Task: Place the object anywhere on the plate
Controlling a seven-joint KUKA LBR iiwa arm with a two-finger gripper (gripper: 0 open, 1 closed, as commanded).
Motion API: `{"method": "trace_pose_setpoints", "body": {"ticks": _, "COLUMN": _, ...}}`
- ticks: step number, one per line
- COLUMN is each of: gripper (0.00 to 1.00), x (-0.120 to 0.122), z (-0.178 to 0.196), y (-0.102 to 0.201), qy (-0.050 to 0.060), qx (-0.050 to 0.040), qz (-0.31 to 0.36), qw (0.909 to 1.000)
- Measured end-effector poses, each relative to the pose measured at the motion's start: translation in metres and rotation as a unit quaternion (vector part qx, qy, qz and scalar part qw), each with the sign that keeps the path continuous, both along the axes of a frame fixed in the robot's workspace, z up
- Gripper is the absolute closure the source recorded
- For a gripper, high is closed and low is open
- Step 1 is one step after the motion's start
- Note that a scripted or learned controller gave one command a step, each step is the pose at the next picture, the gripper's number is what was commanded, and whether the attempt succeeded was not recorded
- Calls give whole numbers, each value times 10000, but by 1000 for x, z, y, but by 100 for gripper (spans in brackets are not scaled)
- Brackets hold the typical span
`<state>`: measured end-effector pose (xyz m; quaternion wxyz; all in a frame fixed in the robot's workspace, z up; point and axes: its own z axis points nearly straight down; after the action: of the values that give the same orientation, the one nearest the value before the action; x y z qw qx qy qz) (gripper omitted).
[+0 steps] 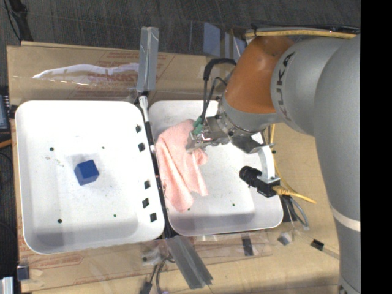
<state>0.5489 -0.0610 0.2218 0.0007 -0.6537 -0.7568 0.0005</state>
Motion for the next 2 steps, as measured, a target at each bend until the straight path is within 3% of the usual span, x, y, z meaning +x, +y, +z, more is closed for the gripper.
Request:
{"method": "trace_pose_setpoints", "body": {"ticks": 1, "gripper": 100, "x": 1, "z": 9, "y": 1, "qy": 1, "qx": 0, "qz": 32, "qw": 10000}}
{"method": "trace_pose_setpoints", "body": {"ticks": 2, "gripper": 100, "x": 3, "z": 16, "y": 57, "qy": 10, "qx": 0, "qz": 2055, "qw": 9787}}
